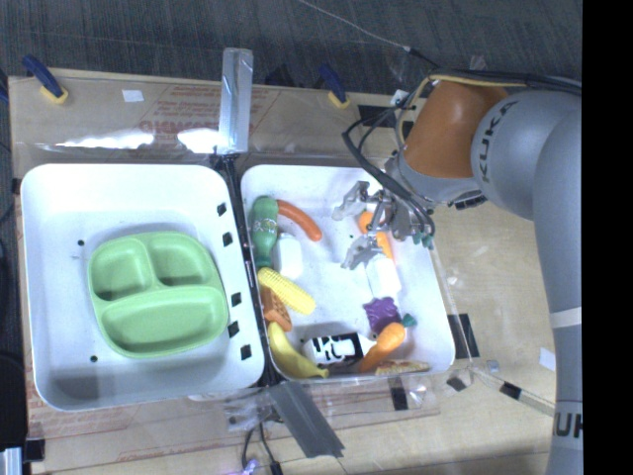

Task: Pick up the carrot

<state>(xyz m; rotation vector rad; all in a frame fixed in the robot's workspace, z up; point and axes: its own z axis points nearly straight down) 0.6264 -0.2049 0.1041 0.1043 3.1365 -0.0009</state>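
The arm reaches in from the right and its pincer (pixel 368 228) hangs low over the upper right part of the right-hand bin (pixel 435 295), fingers spread, with something orange showing between them. It looks like a carrot (pixel 384 243), but I cannot tell whether the fingers actually grip it. To my eye this is the grasping step; the next move calls for closing firmly and lifting straight up.

That bin also holds a second carrot-like piece (pixel 388 340) near the front, beside a purple toy (pixel 381 314), plus an orange sausage (pixel 300 220), a green vegetable (pixel 264 228), a corn cob (pixel 286 289) and a banana (pixel 290 357). The left bin (pixel 49 196) carries a green divided plate (pixel 156 292).
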